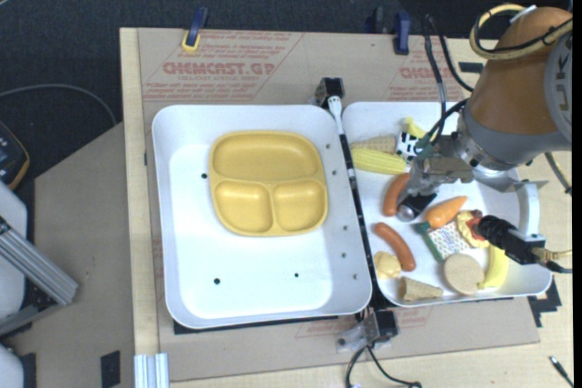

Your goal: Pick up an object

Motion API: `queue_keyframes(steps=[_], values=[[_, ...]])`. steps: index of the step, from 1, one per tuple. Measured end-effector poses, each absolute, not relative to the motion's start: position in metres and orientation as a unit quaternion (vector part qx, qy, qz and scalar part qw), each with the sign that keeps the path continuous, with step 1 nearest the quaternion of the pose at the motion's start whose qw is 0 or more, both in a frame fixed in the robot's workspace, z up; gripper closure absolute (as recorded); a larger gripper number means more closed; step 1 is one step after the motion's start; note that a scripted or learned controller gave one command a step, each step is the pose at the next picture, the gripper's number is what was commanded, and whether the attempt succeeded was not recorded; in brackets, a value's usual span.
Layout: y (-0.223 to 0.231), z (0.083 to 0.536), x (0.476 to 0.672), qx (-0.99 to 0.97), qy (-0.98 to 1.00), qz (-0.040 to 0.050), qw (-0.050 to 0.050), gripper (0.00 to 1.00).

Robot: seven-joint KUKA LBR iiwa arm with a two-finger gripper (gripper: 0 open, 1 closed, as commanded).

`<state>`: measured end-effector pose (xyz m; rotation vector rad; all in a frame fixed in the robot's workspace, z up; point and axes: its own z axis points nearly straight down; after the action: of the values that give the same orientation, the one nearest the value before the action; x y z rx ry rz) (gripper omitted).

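My gripper (415, 203) is low in the right bin (536, 286), near its middle. It sits between an orange sausage (394, 194) on its left and an orange carrot (446, 212) on its right, close to both. A yellow corn cob (377, 161) lies just behind it. The wrist hides what is directly under the gripper, and I see nothing clearly held.
The right bin also holds a red sausage (396, 246), a banana (496, 270), a round bread slice (462, 273), a pale wedge (418, 289), a green-and-white packet (445, 241) and a black-and-white toy (406, 144). The left bin (182, 223) holds a yellow divided plate (268, 182).
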<state>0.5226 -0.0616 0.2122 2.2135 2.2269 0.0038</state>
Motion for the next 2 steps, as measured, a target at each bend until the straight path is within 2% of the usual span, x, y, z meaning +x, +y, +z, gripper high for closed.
queue_keyframes(steps=[1, 2], values=[[-0.0082, 0.2217, 0.5567, 0.704, 0.71, 0.0022, 0.001, 1.0], [-0.0175, 0.2149, 0.5528, 0.708, 0.707, -0.0008, -0.001, 1.0]])
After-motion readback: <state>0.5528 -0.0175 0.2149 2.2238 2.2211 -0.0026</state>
